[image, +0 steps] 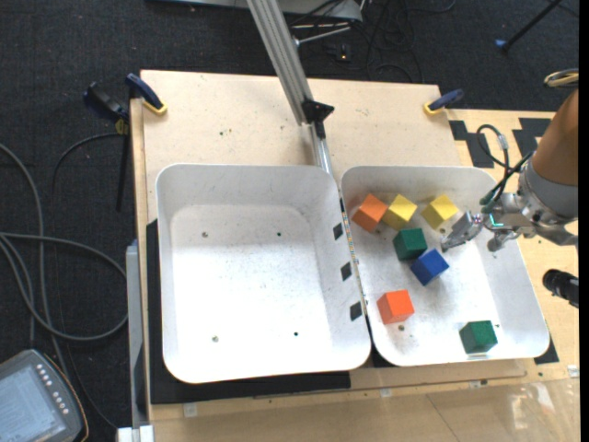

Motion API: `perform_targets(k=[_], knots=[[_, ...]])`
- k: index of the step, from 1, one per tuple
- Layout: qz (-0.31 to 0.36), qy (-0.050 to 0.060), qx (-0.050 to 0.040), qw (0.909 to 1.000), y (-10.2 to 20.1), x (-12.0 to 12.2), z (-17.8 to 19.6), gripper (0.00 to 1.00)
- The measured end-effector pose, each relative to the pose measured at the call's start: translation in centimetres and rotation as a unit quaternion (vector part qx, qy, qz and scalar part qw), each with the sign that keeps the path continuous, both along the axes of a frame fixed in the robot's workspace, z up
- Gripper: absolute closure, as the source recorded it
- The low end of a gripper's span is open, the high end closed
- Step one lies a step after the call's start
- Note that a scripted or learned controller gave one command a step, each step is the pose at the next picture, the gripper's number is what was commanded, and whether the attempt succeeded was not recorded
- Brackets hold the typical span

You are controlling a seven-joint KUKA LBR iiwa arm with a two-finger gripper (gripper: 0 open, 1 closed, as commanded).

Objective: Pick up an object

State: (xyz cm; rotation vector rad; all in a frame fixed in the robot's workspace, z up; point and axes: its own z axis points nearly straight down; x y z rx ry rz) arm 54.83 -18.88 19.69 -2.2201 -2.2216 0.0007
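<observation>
Down on the pale wooden surface [239, 118], clamps grip its far corners: a blue-and-yellow one at the far left [145, 93] and another at the far right [444, 101]. Dark carpet surrounds it, cables [37, 247] trail along the left side, and a grey screen device [37, 403] sits by the near left corner. A metal pole [285, 58] slants in from the far edge toward the seam between the bins.

Two shallow white bins sit side by side. The left bin [175, 247] shows bare, speckled floor. The right bin [529, 293] carries the blocks: an orange block [370, 213], a yellow block [401, 211] and a second yellow block [441, 211] in a row near its far edge; a dark green block [409, 243] just nearer, with a blue block [429, 265] touching its near right corner. A red-orange block [396, 306] sits toward the near left of that bin, and a second green block [478, 336] rests by the near right corner.

The arm [557, 164] reaches in from the right, and the hand [477, 230] hovers over the right bin, just right of the blue and dark green blocks, fingers apart with nothing between them.
</observation>
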Motion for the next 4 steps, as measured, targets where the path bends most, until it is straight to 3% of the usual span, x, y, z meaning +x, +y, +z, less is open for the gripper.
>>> perform_targets(k=[1,2,3,4], knots=[[0.000,0.002,0.0003,1.0000,0.0,0.7,-6.0,0.00],[0.002,-0.009,-0.0020,1.0000,0.0,1.3,-7.7,0.00],[0.000,-0.012,-0.0026,0.9999,-0.1,1.5,-6.6,1.00],[0.001,-0.004,-0.0017,1.0000,-0.4,2.2,-0.3,1.00]])
